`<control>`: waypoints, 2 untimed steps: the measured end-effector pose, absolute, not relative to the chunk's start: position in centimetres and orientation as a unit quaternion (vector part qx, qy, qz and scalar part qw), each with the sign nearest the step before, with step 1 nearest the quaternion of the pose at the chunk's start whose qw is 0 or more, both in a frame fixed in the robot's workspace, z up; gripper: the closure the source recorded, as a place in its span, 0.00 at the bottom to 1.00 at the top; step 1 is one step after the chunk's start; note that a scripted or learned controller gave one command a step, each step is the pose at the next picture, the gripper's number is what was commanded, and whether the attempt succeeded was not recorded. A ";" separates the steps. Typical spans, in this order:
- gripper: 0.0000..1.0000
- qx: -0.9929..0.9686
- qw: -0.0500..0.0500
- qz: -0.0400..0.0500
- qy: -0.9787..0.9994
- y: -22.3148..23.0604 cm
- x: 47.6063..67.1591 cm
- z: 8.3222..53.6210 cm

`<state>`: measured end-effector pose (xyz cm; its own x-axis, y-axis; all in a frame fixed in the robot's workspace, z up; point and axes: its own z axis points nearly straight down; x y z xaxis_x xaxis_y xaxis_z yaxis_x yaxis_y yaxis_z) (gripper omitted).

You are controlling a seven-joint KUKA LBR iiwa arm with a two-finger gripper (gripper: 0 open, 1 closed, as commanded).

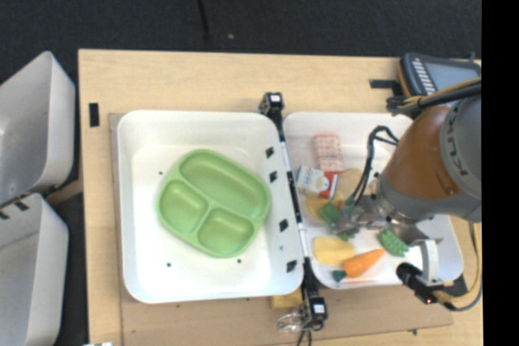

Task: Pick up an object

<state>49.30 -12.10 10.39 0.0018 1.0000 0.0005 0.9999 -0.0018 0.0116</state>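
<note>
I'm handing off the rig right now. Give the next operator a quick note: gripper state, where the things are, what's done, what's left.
Gripper: low in the right bin, over the clutter; I can't tell whether it grips anything.
Right bin holds a pink packet, a small carton, a dark green piece, a yellow piece, a carrot and a green toy.
Left bin holds a green divided plate.
Done: arm is down at the pile.
Left: nothing seen lifted; confirm a grasp, then raise.
</note>
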 end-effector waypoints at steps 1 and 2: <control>1.00 0.707 0.006 0.005 0.707 -15.4 49.5 10.6; 1.00 0.700 0.002 0.007 0.714 0.2 50.4 22.2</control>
<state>50.36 0.24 22.19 -0.0196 0.9998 0.0060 0.9997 0.0195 0.0125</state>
